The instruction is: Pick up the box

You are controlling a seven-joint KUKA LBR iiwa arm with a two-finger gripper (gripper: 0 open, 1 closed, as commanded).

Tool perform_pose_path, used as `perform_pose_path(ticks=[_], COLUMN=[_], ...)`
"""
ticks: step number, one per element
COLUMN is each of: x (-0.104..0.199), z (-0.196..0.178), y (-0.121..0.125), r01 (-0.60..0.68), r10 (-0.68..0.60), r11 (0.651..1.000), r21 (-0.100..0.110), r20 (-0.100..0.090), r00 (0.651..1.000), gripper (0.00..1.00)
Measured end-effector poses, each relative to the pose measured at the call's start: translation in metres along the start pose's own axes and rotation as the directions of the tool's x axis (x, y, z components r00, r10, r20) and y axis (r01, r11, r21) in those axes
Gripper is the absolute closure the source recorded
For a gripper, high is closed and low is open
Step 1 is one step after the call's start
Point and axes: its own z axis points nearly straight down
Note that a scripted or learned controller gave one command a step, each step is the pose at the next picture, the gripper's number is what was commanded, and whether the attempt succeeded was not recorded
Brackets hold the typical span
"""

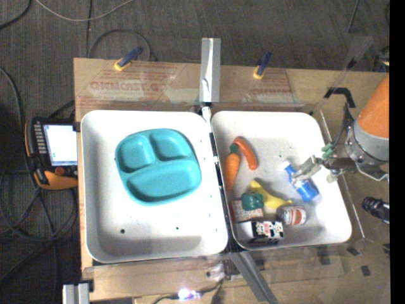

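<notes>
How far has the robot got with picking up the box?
Nothing looks done yet: the box lies at the near edge of the right bin. In hand: the end effector is over that bin, by a blue item. Left: reaching the box, gripping, lifting.

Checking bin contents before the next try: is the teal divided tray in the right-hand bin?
No, the teal tray lies in the left bin.

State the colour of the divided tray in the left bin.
Turquoise blue; the divided tray shows clearly in the camera view.
</notes>
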Motion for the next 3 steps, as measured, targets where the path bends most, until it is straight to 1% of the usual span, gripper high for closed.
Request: perform_pose_path(ticks=[1,2,3], x=[-0.025,-0.003,-0.014], z=[0.074,-0.012,0.122], y=[0.001,0.018,0.007], r01=[-0.061,-0.446,-0.614], r10=[0.061,0.446,0.614], r11=[0.998,0.895,0.789], r21=[0.001,-0.001,0.008], r20=[0.001,0.004,-0.018], r00=[0.998,0.895,0.789], gripper=[0.0,0.0,0.0])
